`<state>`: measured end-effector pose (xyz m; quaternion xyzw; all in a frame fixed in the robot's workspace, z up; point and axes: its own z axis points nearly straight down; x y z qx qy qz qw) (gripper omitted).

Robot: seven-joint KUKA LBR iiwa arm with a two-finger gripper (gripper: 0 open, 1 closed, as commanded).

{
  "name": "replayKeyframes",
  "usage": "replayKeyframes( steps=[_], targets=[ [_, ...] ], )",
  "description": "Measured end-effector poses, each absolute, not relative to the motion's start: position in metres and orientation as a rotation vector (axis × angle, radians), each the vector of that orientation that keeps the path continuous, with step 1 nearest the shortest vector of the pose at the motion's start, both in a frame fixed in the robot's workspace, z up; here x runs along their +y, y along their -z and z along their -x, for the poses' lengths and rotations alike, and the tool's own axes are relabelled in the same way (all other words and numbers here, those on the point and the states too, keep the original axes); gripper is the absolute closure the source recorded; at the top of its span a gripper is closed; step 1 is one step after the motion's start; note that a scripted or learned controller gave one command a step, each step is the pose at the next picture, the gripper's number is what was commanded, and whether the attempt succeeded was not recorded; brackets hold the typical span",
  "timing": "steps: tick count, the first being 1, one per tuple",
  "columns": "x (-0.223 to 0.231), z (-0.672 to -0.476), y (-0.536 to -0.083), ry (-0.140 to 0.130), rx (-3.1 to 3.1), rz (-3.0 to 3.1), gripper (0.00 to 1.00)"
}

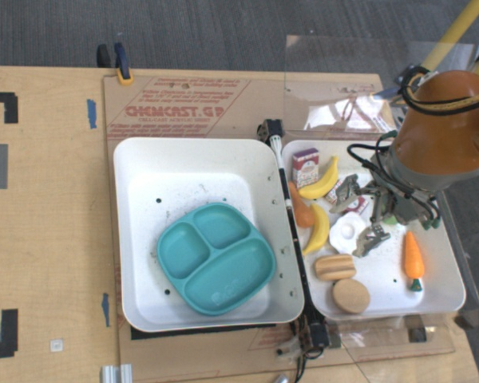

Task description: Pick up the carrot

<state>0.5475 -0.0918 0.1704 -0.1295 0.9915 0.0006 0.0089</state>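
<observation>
Wooden worktop [48,214], right bin [443,298]: carrot [413,260] beside hand [375,218], probably light, stiff, smooth plastic; best pinched across orange mid-body. Hand's spread: cannot tell.

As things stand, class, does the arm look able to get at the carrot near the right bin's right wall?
Probably yes. The carrot lies by itself on the floor of the right bin, nothing on top of it, and the gripper is just beside it. The bin wall close by may crowd the approach.
</observation>
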Motion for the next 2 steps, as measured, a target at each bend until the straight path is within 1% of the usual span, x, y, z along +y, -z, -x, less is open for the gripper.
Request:
replayKeyframes(
  steps=[1, 2],
  targets=[
    [-0.157, -0.504, -0.102, -0.003, 3.041, 0.787, 0.0],
    [-0.225, -0.512, -0.143, 0.008, 2.948, 1.051, 0.0]
  ],
)
